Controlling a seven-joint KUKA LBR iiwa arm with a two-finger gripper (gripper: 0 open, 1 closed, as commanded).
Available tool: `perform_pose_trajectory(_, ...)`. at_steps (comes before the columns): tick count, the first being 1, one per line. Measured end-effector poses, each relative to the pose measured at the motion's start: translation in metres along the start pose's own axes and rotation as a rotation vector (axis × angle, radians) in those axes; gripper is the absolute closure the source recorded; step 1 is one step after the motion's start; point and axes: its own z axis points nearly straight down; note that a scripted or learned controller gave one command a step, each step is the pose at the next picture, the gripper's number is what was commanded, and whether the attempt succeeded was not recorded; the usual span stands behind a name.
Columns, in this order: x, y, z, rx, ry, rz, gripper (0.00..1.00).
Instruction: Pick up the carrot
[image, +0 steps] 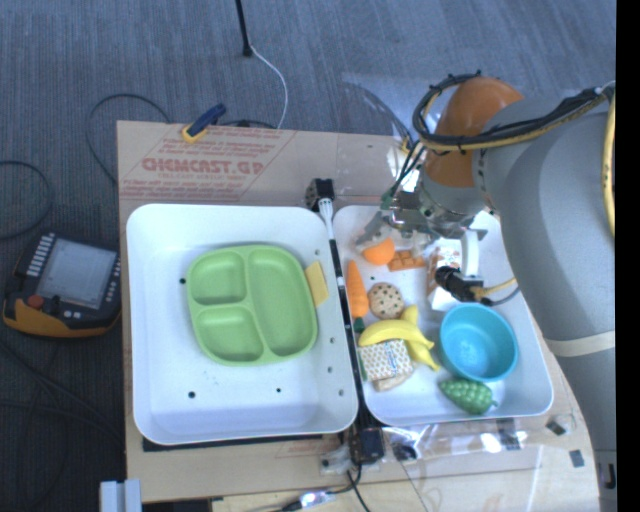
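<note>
The carrot (355, 286) is a slim orange stick with a green end. It lies along the left wall of the right bin (520, 400), pointing away from me. My gripper (402, 222) hangs over the far end of that bin, up and to the right of the carrot and apart from it. Just below the gripper lie a rounded orange piece (378, 252) and a flat orange block (406, 263).
The right bin also holds a cookie (385, 298), a banana (402, 335), a sandwich piece (388, 363), a blue bowl (478, 342) and a green knobbly item (468, 395). The left bin (160, 400) holds a green divided plate (250, 303) and a yellow piece (317, 283).
</note>
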Motion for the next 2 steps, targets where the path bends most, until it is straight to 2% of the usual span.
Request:
perform_pose_trajectory(1, 0.000, 0.003, -0.013, -0.008, -0.003, -0.002, 1.00)
perform_pose_trajectory(2, 0.084, -0.047, -0.087, 0.008, 0.005, 0.191, 1.00)
